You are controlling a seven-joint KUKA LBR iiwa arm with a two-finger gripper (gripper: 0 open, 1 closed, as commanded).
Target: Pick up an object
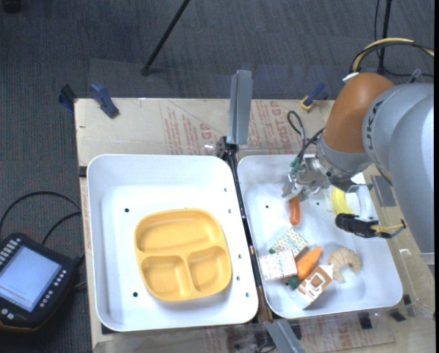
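1. While the pincer hangs low in the right bin, fingers narrowly parted, grasp underway.
2. Small orange carrot at its 6 o'clock, touching; closing comes next.

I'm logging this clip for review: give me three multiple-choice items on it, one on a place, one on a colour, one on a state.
1. Where does the yellow tray lie?
A. in the left bin
B. in the right bin
C. on the floor

2. What colour is the small stick-like item just below the gripper?
A. blue
B. orange-red
C. green

3. How does the divided tray lie?
A. upside down
B. on its edge
C. flat, open side up

Answers:
1. A: it rests on the floor of the left bin.
2. B: it reads orange-red against the right bin.
3. C: all three compartments face the camera.
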